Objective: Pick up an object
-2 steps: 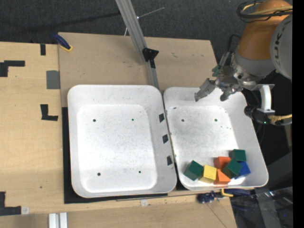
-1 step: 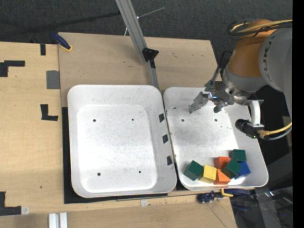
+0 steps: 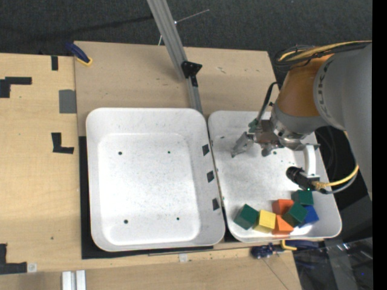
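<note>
Two shallow white bins are seen from above on a wooden bench (image 3: 133, 71), set side by side and almost touching. The left bin (image 3: 97, 162) is the larger in view, its floor speckled with small dark dots. The right bin (image 3: 242, 174) holds a cluster of small coloured blocks gathered in its near right corner.

In that cluster, a dark green block (image 3: 246, 216) lies furthest left, with a yellow block (image 3: 265, 221) touching it on the right. An orange block (image 3: 282, 224) sits just beside the yellow one, and another orange-red block (image 3: 281, 206) lies behind it. A second green block (image 3: 298, 212) and a blue block (image 3: 309, 215) are packed against these, near the bin's right wall.

The grey arm with its orange band (image 3: 302, 92) reaches in from the right, over the far part of the right bin. The gripper (image 3: 254, 145) hangs above the bin floor, well apart from the blocks (its two fingers are spread apart, with nothing between them).

A slanted metal pole (image 3: 172, 35) crosses the bench behind the bins.
</note>
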`<move>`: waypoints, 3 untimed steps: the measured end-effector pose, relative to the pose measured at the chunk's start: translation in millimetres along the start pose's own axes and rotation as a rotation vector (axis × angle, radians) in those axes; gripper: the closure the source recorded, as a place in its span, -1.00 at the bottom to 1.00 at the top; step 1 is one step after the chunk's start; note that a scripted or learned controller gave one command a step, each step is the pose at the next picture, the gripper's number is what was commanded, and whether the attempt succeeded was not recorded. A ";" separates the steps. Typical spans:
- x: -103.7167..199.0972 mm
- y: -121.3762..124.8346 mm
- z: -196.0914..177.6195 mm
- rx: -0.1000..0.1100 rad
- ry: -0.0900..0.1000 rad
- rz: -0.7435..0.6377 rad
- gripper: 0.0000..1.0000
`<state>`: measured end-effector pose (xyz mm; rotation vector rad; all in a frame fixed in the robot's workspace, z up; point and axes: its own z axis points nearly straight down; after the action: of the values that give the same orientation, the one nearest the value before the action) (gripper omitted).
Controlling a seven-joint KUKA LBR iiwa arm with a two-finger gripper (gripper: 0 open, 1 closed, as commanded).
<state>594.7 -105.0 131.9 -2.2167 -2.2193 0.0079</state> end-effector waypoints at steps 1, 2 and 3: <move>0.7 1.5 -13.3 -0.005 0.001 -0.002 1.00; 4.0 6.0 -75.9 -0.013 -0.001 -0.001 1.00; -0.7 9.3 -138.3 -0.013 -0.001 0.000 1.00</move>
<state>604.9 -105.7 270.2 -2.2236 -2.2270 -0.0055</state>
